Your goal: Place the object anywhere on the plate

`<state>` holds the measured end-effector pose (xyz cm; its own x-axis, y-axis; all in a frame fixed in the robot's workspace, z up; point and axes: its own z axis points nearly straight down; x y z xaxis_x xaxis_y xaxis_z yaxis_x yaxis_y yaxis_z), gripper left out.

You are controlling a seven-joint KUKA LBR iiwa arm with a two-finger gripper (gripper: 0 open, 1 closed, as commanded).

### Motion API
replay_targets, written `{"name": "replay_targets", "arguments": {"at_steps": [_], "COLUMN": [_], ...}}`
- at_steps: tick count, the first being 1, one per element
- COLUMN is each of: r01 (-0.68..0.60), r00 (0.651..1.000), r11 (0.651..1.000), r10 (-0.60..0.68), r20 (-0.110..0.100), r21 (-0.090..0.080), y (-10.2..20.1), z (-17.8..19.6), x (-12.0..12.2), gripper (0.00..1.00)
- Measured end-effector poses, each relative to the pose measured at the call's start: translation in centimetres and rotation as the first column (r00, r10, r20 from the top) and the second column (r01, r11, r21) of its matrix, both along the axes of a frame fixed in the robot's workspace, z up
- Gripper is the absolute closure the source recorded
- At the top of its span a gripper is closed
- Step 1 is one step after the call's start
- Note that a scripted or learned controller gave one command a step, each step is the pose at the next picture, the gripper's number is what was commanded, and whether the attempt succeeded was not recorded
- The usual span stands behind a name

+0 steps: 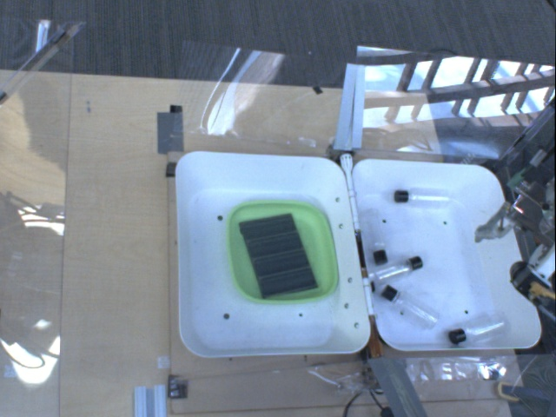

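Camera view looks down on a pale wooden worktop (104, 233) carrying two white bins. Left bin (200, 320) holds a green plate (326, 241) with a dark ribbed block (278, 255) lying on it. Right bin (486, 189) contains several clear vials with black caps (401, 196), scattered toward its left and near edges. Hand (512, 220) sits at the worktop's right edge; whether it is clenched or released, I cannot tell. Dark carpet (217, 11) lies beyond.

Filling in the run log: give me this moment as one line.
plate: green plate in left bin | on plate: dark ribbed block | right bin: clear black-capped tubes | arm: right edge
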<state>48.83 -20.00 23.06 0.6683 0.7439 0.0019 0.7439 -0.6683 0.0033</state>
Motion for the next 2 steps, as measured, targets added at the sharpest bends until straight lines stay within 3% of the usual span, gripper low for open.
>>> {"name": "replay_targets", "arguments": {"at_steps": [2], "r01": [-0.019], "r00": [1.000], "r11": [1.000], "r10": [0.019], "r20": [-0.002], "r21": [0.001], "y": [0.2], "z": [-3.9], "x": [0.0], "gripper": [0.00]}}
